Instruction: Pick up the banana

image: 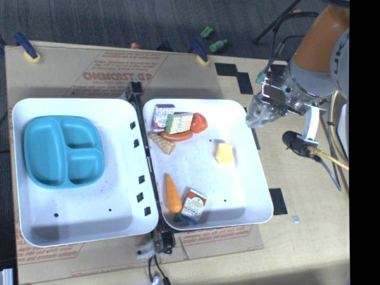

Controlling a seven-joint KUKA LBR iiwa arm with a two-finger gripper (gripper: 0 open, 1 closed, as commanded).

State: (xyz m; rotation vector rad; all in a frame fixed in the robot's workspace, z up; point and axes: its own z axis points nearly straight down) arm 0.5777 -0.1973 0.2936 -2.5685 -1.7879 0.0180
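My gripper [256, 116] hangs at the upper right rim of the right bin [255, 177], just outside its edge, below the arm's orange band [317, 34]. The only yellow thing in that bin is a small blocky piece [224, 153] on the floor right of centre, about a hand's width down and left of the gripper. It is short and squarish, and I cannot tell it to be a banana. Nothing is seen in the gripper.
The right bin also holds two small boxes [163, 116] [180, 122], a red tomato [199, 122], a sausage [177, 137], a waffle piece [161, 143], a carrot [172, 193] and a juice carton [193, 205]. A blue divided plate [62, 150] lies in the left bin [35, 230].
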